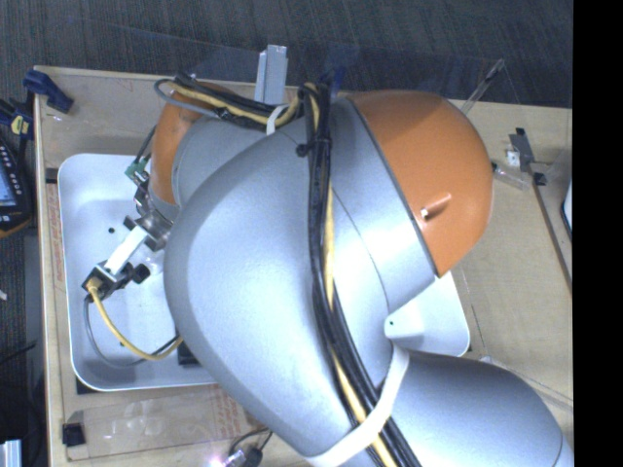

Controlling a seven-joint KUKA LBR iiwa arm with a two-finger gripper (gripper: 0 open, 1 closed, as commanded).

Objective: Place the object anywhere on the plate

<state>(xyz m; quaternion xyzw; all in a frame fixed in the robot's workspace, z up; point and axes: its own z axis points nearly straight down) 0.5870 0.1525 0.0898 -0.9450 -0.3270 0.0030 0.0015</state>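
Object and plate: position cannot be told. The arm (292, 261) blocks the middle of the bench (516, 261) and most of what lies right of the claw (146, 212).

Arm: grey, with the orange band (419, 183) up and to the right of the claw. Black and yellow cables run along its upper surface. It spreads from the lower right edge across to the claw.

Bench: pale wood, bare where seen, well to the right of the claw.

Left bin (78, 183): white and shallow, lying under and around the claw. Its floor to the left of the claw and above it is plain white.

Claw: over the left bin, near its right part. Whether it is wide, narrow or holding anything cannot be told.

Bracket (521, 154): small, metal, on the bench far right of the claw.

Clamp (44, 86): blue, at the bench corner, up and left of the claw.
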